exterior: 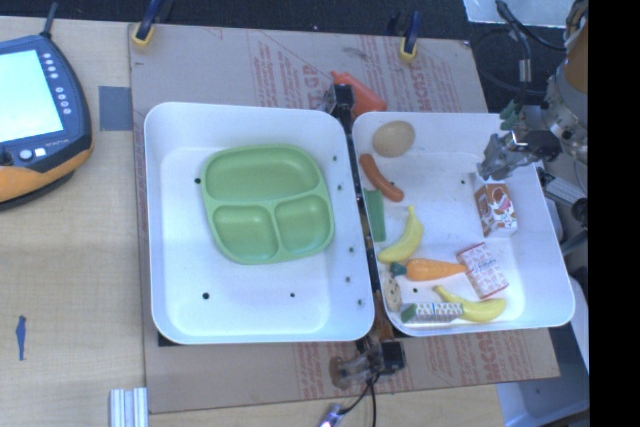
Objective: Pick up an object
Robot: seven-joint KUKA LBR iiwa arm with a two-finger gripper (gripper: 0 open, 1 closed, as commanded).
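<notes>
My gripper [497, 160] hangs over the far right part of the right bin [555, 260], reaching in from the right. Directly below it in the view lies a red and white packet [495, 211], close to it but seemingly apart. Elsewhere in that bin lie a beige egg-shaped object [393, 138], a sausage [382, 177], a green stick [374, 215], a yellow banana [405, 237], a carrot [435, 268], a second red packet [483, 270] and a smaller banana [472, 309].
The left bin [170, 305] holds a green divided plate [267, 203]. An orange object [358, 92] lies behind the bins near a black clip. A tablet-like pendant [35, 120] sits at the far left of the bench.
</notes>
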